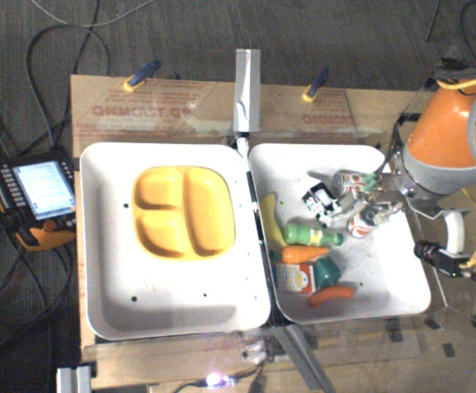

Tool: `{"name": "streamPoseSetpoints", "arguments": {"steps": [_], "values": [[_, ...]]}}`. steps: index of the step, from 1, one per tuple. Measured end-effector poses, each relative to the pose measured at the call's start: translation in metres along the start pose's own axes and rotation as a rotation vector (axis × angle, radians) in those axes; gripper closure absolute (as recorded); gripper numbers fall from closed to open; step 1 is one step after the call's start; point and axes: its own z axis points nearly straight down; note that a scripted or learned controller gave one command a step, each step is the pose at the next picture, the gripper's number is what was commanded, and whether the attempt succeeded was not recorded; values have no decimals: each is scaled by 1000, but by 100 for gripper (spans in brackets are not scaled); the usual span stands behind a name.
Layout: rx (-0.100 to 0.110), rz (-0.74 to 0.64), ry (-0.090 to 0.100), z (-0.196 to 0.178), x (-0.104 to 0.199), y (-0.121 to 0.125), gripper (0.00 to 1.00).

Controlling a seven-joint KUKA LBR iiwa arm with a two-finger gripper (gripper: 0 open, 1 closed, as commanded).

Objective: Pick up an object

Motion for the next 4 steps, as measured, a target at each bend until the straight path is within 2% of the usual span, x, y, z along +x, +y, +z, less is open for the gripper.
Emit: {"name": "streamPoseSetpoints", "arguments": {"steps": [1,2,3,4], "values": [[-15,-117,-8,101,22,85,0],[-18,-117,-8,90,22,86,100],[-2,-125,-3,-19,84,81,100],[-2,-124,-3,-19,84,81,0]]}}
